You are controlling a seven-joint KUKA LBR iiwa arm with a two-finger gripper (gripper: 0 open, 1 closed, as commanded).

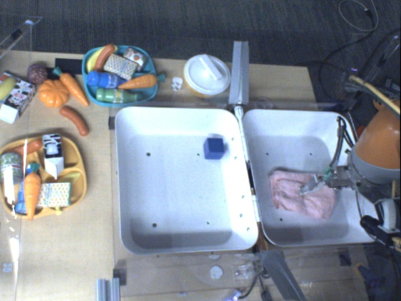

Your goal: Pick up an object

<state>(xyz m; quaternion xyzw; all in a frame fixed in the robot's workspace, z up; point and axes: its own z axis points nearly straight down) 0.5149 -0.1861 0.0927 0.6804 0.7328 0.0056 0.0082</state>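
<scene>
A crumpled pink cloth (294, 196) lies in the right bin (282, 127), near its front middle. My gripper (314, 183) reaches in from the right and its tip rests on the cloth's upper right part, touching or pressing into the fabric. A small blue cube (214, 147) sits alone in the left bin (156, 187), toward its back right corner, well away from the gripper.
The arm's orange band (379, 140) and grey wrist hang over the right bin's right side. A metal divider (237, 74) stands between the bins at the back. Toy food in a blue bowl (119, 75) and a yellow tray (78, 168) sits left of the bins, a white lid (207, 74) behind.
</scene>
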